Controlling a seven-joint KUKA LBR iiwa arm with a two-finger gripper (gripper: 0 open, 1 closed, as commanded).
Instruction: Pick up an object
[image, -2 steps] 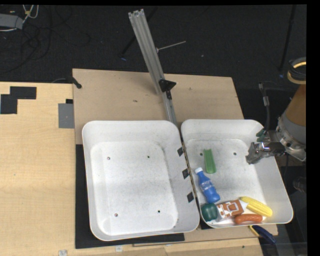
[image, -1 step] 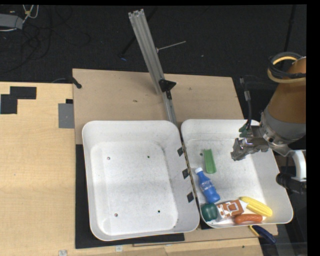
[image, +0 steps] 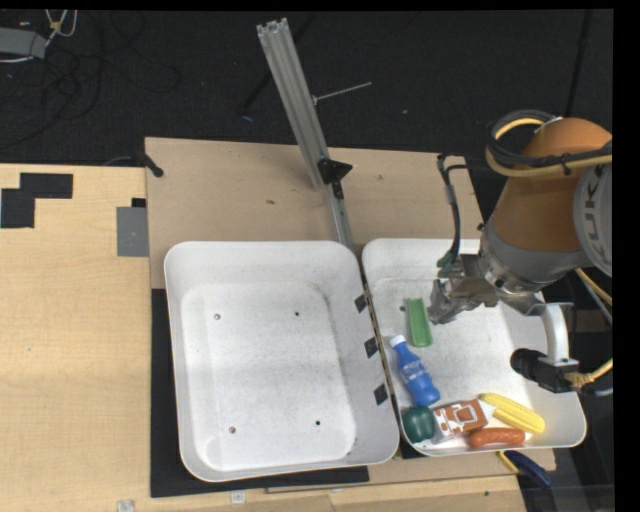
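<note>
My gripper (image: 441, 306) hangs low over the right bin (image: 560, 432), under the grey and orange arm that comes in from the right. Just left of it lies a green oblong block (image: 417, 323), very close to the gripper tip; whether they touch I cannot tell. A blue bottle (image: 414, 372) with a white cap lies below the block along the bin's left wall. At the front of this bin sit a dark green piece (image: 418, 423), a red and white packet (image: 459, 418), a yellow corn cob (image: 513, 412) and an orange-red sausage (image: 496, 437).
The left bin (image: 190, 262) stands beside the right one, with black clips (image: 371, 346) on the shared wall. A slanted metal rail (image: 300, 105) rises behind the bins. The arm's body and a black cable fitting (image: 540, 369) overhang the right bin's right side.
</note>
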